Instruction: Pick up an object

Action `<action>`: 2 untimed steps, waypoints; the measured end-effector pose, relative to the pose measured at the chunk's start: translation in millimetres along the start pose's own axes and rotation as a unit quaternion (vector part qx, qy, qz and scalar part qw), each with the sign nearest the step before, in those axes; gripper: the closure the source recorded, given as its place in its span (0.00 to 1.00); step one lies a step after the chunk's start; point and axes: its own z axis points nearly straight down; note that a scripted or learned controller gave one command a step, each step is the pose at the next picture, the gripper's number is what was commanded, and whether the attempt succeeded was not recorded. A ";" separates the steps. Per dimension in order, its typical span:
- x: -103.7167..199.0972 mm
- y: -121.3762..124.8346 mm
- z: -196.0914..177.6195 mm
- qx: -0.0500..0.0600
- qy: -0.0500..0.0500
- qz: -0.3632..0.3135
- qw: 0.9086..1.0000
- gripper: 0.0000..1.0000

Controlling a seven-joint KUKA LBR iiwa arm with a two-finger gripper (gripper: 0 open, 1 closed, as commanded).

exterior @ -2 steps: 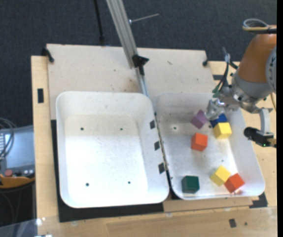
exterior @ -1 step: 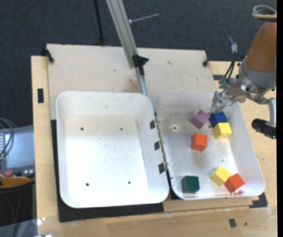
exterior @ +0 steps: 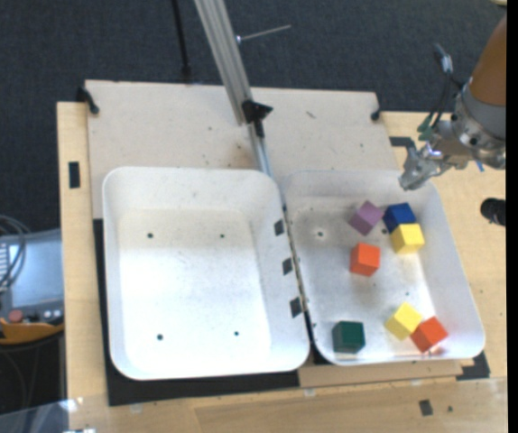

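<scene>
The right bin holds several small cubes: a purple cube, a blue cube, a yellow cube, an orange cube, a green cube, a second yellow cube and a red-orange cube. My gripper hangs over the bin's far right rim, above and just beyond the blue cube. Nothing shows between its fingers.
The left bin lies beside the right one. A slanted aluminium post rises behind the bins. A pale board covers the bench beyond them. A control box sits off the left edge.
</scene>
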 end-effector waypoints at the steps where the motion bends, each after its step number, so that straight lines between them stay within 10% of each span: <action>1: 45.3 11.6 10.4 0.004 0.001 -0.001 1.000 1.00; 2: 100.1 4.7 12.3 0.004 0.001 -0.001 1.000 1.00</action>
